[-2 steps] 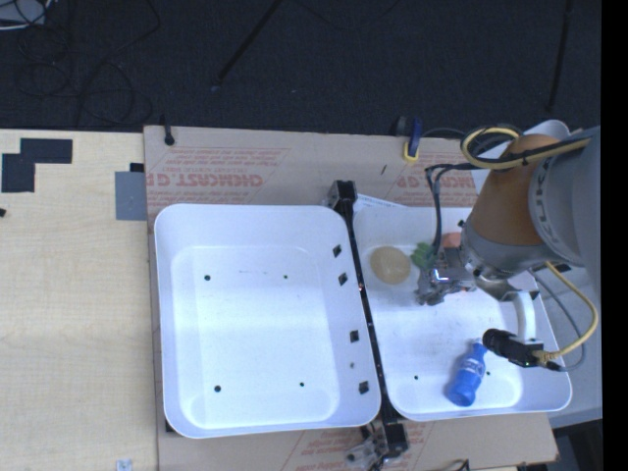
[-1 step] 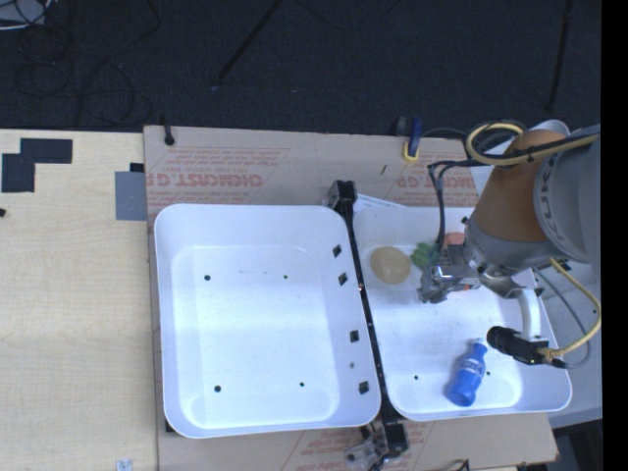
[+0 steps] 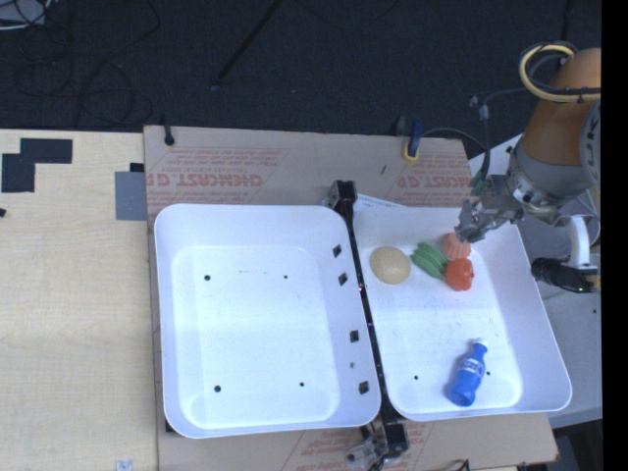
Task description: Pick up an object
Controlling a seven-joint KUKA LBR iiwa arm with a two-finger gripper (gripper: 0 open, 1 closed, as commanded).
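The right bin (image 3: 530, 361) holds a beige egg-shaped thing (image 3: 390, 264), a green ridged piece (image 3: 429, 259), a pink-orange piece (image 3: 455, 246) and a red-orange ball (image 3: 459, 275), all clustered near its far side. A blue bottle (image 3: 467, 373) lies near the bin's front right. My gripper (image 3: 473, 226) hangs over the bin's far right corner, just above and right of the pink-orange piece. No object shows between its fingers.
The left bin (image 3: 186, 263) sits beside the right one, split from it by a black clip strip (image 3: 355, 302). Cardboard (image 3: 255, 170) lies under both bins. A black bar (image 3: 564, 275) juts in at the right edge.
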